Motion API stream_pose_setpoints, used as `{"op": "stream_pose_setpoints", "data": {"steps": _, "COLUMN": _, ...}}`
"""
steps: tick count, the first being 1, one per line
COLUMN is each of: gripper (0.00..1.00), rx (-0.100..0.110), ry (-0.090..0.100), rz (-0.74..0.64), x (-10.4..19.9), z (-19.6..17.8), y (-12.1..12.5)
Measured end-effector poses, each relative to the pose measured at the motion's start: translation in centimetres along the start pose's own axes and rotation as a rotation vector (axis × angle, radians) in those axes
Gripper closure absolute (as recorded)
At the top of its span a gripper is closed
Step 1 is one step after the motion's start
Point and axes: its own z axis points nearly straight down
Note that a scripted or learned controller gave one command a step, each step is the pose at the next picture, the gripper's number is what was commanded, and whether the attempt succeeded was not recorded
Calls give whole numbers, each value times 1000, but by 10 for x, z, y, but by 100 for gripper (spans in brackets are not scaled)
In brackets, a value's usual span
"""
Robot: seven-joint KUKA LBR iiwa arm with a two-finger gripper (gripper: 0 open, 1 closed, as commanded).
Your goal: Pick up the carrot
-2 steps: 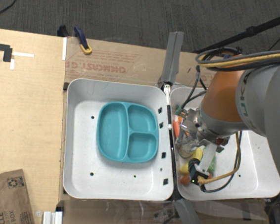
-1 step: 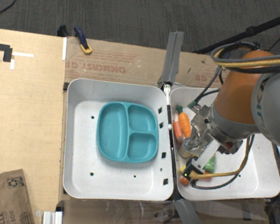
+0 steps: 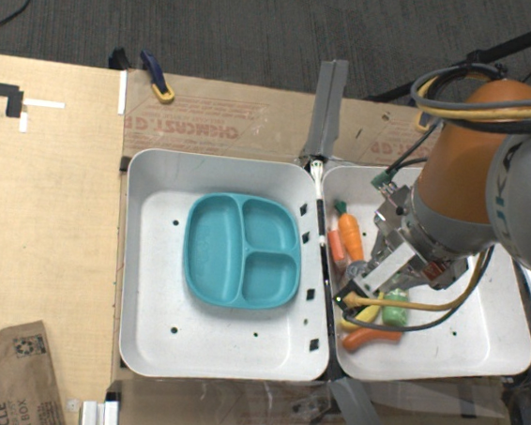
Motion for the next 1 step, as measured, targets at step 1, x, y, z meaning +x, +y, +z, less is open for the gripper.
{"op": "stream_pose_setpoints", "data": {"steps": 1, "gripper": 100, "rx": 2, "ry": -2, "rz": 92, "x": -4, "z": 34, "y": 4}}
